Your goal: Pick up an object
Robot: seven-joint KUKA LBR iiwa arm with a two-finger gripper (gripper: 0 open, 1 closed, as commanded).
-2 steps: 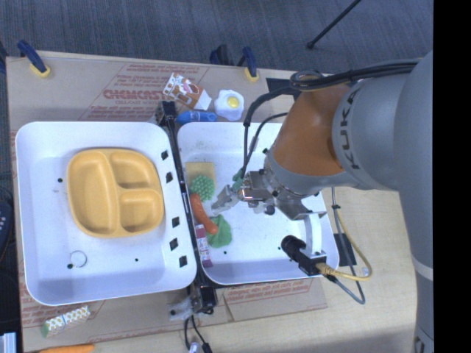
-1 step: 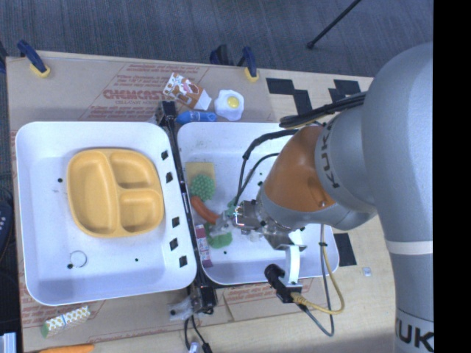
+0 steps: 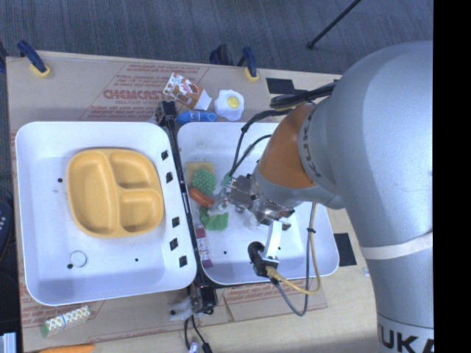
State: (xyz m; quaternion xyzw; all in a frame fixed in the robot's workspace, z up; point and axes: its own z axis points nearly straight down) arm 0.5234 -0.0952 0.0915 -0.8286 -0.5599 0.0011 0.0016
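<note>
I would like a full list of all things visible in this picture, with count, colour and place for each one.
white bins: two, white, side by side on the bench.
divided tray: one, yellow, in the left bin.
small ring: one, pale, left bin, near its front corner.
green items: a few, green, left part of the right bin, near the gripper.
orange item: one, orange-red, right bin, among the green ones.
snack packet: one, white and brown, on the bench behind the bins.
blue item: one, blue, at the right bin's back edge.
egg toy: one, white with yellow centre, behind the right bin.
clamps: three, blue, bench's back edge.
arm: one, grey with orange band, over the right bin.
gripper: one, metal, low over the green items.
</note>
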